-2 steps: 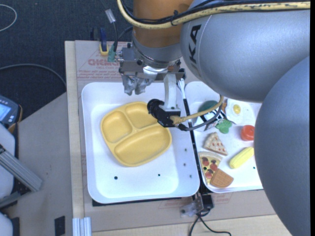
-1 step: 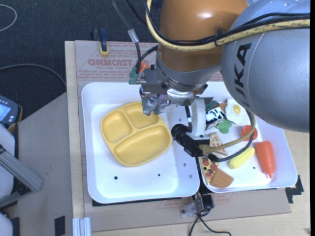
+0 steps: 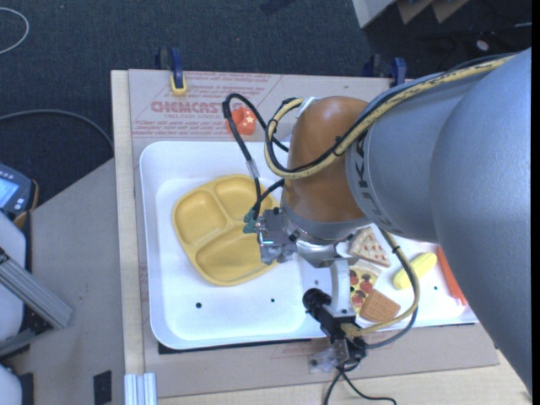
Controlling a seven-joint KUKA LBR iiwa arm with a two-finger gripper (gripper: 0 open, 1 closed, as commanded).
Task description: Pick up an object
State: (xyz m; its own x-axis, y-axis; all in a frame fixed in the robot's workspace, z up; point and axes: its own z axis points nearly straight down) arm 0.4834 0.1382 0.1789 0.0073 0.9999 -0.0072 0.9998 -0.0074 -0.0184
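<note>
1. The yellow divided plate [image 3: 218, 226] lay flat in the left bin [image 3: 169, 251], its long axis running on a slant from the upper left toward the lower right of the camera view, open side up.
2. It sat toward the upper middle of that bin, its right edge hidden beneath the arm's wrist.
3. The bench top [image 3: 202, 99] was pale brown board with reddish printed lettering along its far edge, held by a blue-and-yellow clamp [image 3: 176, 70]. Dark carpet [image 3: 93, 32] lay beyond it, with thin cables trailing across.
4. The right bin [image 3: 426, 306] held small toy food pieces: a pizza slice [image 3: 369, 247], a yellow banana-like piece [image 3: 415, 268] and a brown cracker-like piece [image 3: 378, 307].
5. The plate was mustard yellow, rounded, with three shallow compartments set off by raised ridges.
6. The gripper [image 3: 268, 236] hung right at the plate's right rim, under the orange band [image 3: 325, 154]. Whether its fingers stood open or closed could not be told, since the wrist covered them.
</note>
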